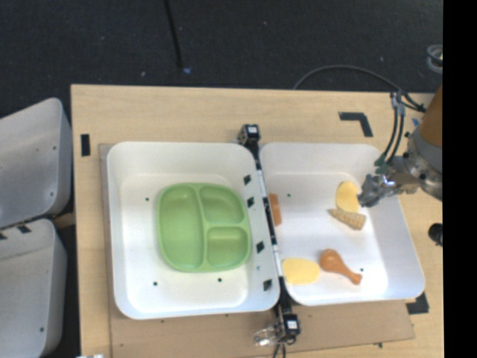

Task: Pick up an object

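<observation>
The right bin holds several toy foods. A pale yellow rounded piece lies at its right, with a tan waffle-like wedge just below it. An orange drumstick and a yellow lemon-shaped piece lie near the front edge. A small orange stick rests against the divider. My gripper comes in from the right and sits low beside the pale yellow piece, right at its right edge. Nothing shows between its fingers.
A green sectioned plate sits in the middle of the left bin. A black divider with clips runs between the bins. Cables hang by the arm at the right. Grey chairs stand off the bench's left.
</observation>
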